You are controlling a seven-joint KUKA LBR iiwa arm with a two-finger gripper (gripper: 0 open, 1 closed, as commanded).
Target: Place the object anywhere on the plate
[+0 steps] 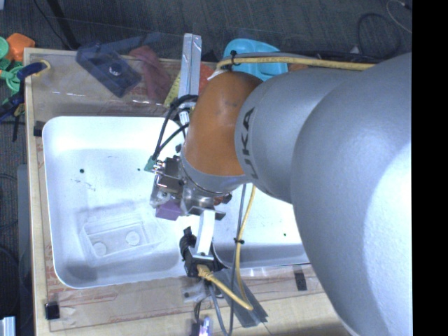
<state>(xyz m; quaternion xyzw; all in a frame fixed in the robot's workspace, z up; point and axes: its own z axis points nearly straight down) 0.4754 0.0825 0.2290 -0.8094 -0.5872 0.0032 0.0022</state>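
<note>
A clear, shallow plastic plate [119,235] lies in the left bin [63,152], toward its front. My gripper [166,200] hangs over that bin's right side, just right of and slightly behind the plate. A small purple object [166,211] shows at the gripper's lower end, close above the bin floor. The wrist hides how the object sits against the gripper. The orange band [217,128] and the grey arm [329,166] cover the space behind.
The arm hides most of the right bin [280,261]; its front rim shows. Behind the bins lie a dark grey part [108,68], a reddish cloth [150,65] and a blue object [250,50]. Green and orange toys [10,65] sit far left. Yellow cable [238,257] hangs near the divider.
</note>
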